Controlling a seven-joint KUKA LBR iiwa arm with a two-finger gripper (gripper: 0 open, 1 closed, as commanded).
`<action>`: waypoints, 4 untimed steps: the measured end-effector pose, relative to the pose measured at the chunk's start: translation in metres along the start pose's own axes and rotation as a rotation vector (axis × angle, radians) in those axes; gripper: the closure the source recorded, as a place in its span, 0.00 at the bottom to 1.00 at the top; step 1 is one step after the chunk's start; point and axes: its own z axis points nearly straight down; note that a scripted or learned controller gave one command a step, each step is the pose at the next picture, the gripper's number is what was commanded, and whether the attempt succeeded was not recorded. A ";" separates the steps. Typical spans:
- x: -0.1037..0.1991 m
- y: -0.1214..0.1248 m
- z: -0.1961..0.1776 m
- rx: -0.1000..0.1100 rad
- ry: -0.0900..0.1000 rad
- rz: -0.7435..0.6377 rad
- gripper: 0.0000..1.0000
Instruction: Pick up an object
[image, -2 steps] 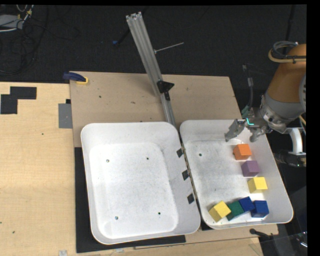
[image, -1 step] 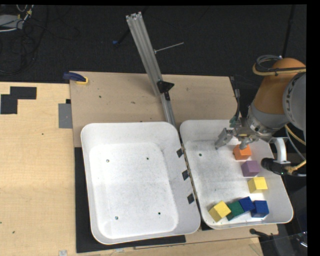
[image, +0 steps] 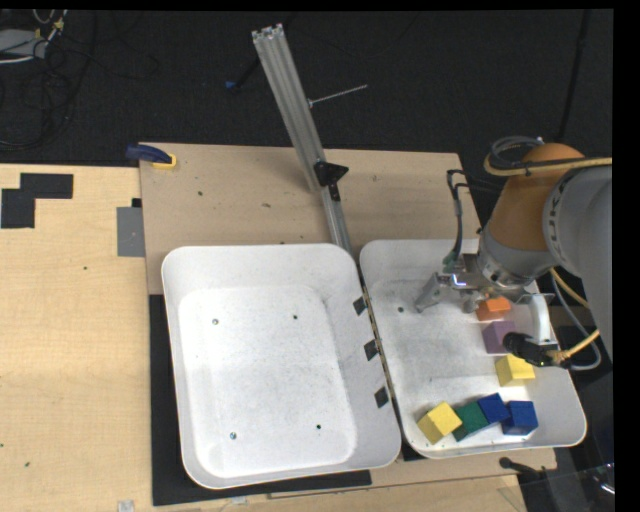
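My gripper (image: 452, 298) hangs low over the back part of the right bin (image: 420, 350), open, with nothing between its fingers. Just to its right lies an orange block (image: 492, 309), and a purple block (image: 497, 336) lies in front of that. A yellow block (image: 515, 369) sits further forward by the right wall. Along the front wall lie another yellow block (image: 438, 421), a green block (image: 470, 420) and two blue blocks (image: 492, 407) (image: 520, 417). The arm's wrist hides the bin's back right corner.
The left bin (image: 265, 360) stands beside the right one, joined by black clips (image: 372, 348). A metal rail (image: 300, 120) slants up from the bins' back edge. Cables run by the right bin's right side.
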 end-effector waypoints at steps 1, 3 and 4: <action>-0.001 0.000 -0.012 -0.001 0.000 0.001 1.00; -0.001 -0.001 -0.119 -0.006 -0.002 0.003 1.00; -0.008 0.003 -0.165 -0.007 -0.002 -0.002 1.00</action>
